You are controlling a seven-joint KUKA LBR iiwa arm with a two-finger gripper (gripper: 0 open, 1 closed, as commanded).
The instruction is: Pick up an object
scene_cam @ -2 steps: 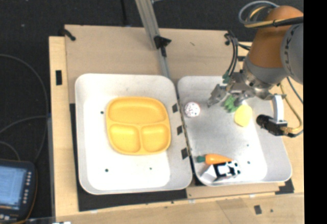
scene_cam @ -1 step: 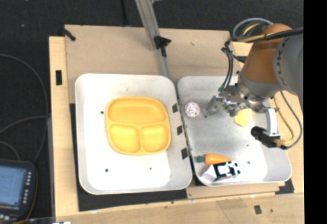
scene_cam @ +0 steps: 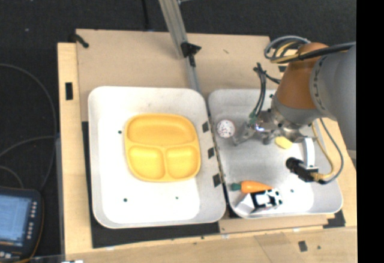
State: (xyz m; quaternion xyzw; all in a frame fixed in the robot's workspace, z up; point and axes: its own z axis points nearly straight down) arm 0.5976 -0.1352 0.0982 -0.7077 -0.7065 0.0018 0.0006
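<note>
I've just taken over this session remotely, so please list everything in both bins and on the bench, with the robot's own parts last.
Tray: one, yellow, three compartments, middle of the left bin.
Carrot: one, orange with green tip, near front of the right bin.
Round disc: one, whitish, right bin near its left wall.
Small yellow piece: one, right bin, beside the gripper.
Black-and-white block: one, right bin's front edge.
Arm: grey, orange band, over the right bin.
Gripper: low inside the right bin.

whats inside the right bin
In the right bin: a carrot, a black-and-white block, a small round disc and a yellow piece. The arm covers the bin's far right part, so anything beneath it is hidden.
</note>
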